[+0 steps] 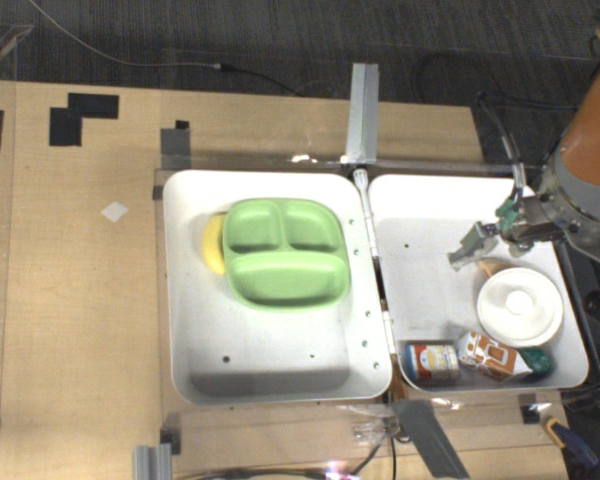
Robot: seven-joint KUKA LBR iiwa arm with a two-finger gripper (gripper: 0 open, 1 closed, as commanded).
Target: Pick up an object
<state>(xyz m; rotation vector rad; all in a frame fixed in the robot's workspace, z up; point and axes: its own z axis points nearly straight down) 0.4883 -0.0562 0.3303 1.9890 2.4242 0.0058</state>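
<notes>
My gripper (470, 249) hangs over the right bin (420, 278), near its right side, at the end of the arm that comes in from the right. Just below and to its right lies a small tan object (490, 266), partly hidden by a white round bowl (520, 306). Along the bin's front wall lie a small can (432, 361) and a brown packet with a green end (502, 357). In the left bin (270, 353) a green divided plate (284, 251) lies over a yellow object (212, 245).
A metal post (363, 108) stands behind the divider between the bins. Black markers (80, 116) are on the wooden bench to the left. Cables run behind the right bin.
</notes>
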